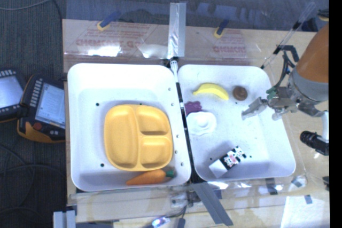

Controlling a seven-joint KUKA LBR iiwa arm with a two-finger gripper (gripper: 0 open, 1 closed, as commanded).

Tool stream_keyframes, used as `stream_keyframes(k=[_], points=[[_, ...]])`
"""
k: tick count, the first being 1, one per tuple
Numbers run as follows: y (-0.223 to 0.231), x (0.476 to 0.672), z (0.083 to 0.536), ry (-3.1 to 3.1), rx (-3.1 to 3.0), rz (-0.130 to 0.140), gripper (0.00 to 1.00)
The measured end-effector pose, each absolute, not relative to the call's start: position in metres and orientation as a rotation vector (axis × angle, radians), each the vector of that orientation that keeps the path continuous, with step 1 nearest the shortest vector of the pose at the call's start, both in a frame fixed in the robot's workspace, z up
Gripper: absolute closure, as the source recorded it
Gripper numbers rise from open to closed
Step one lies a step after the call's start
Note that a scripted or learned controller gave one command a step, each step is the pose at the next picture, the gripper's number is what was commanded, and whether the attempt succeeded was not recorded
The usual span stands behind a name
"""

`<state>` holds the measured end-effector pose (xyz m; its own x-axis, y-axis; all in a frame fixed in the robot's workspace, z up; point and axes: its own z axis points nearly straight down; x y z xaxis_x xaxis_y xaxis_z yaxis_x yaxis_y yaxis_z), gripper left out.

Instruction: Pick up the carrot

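Claw (265,108): prongs spread apart, nothing between them.
Carrot (150,177): well away, wedged between yellow plate (139,136) and bin wall.

My arm (319,56) is grey with a broad orange band above the wrist. Thin black cables loop beside it, and my gripper (264,107) is pale metal (rather spindly, frankly).

Pretty bright and even overhead light, white bins (80,115) nearly blown out, glare on the plastic sheeting (101,48) (overall slightly soft).
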<state>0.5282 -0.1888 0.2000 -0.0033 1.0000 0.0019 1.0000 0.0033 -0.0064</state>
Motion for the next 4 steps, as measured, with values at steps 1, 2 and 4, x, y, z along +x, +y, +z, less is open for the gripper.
stream_keyframes(k=[1,2,4], points=[[-0.137,0.513,0.295,-2.291,-2.146,0.006,0.00],[-0.104,0.483,0.132,-2.373,-2.047,0.006,0.00],[-0.098,0.486,0.089,-1.032,-2.973,-0.008,0.00]])
